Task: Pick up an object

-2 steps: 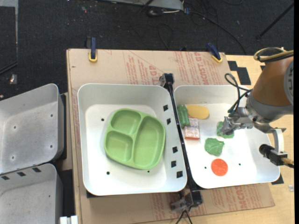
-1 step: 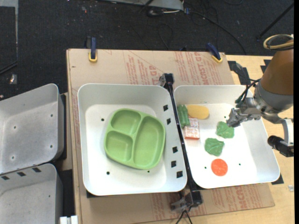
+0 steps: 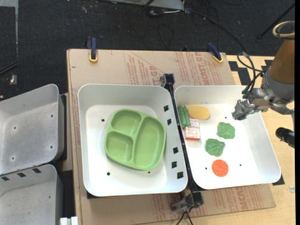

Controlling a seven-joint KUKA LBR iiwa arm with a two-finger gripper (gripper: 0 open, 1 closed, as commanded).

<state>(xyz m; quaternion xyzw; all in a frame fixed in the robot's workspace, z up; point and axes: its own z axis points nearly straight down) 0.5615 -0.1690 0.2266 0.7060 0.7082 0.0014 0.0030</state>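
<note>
**Over the right bin's far edge, targets at seven o'clock**

Nearest the camera, at the front of the right bin [image 3: 269, 172], lies the orange-red disc [image 3: 220, 168]. Beyond it sit two green leafy pieces, one at [image 3: 215, 147] and the other at [image 3: 226, 130]. At nine o'clock from those, against the divider, rest a small red-and-white packet [image 3: 192, 132] and a slim green piece [image 3: 183, 116], with a yellow lump [image 3: 198, 112] just past them. My fingers [image 3: 240, 110] hang over the bin's far right part, near its wall; whether they are spread or pressed together I cannot tell from this slant, and I see nothing between them.

What the coming move turns on, as I judge it: the farther leafy piece is the closest thing to me, lying at about seven o'clock from my fingers, near but apart. It is roundish, with no clear long axis, so wrist angle should matter little.

Over in the left bin [image 3: 86, 125] sits a green divided tray [image 3: 136, 138], well apart from me. Cardboard covers the tabletop [image 3: 131, 64] at the far end.
</note>
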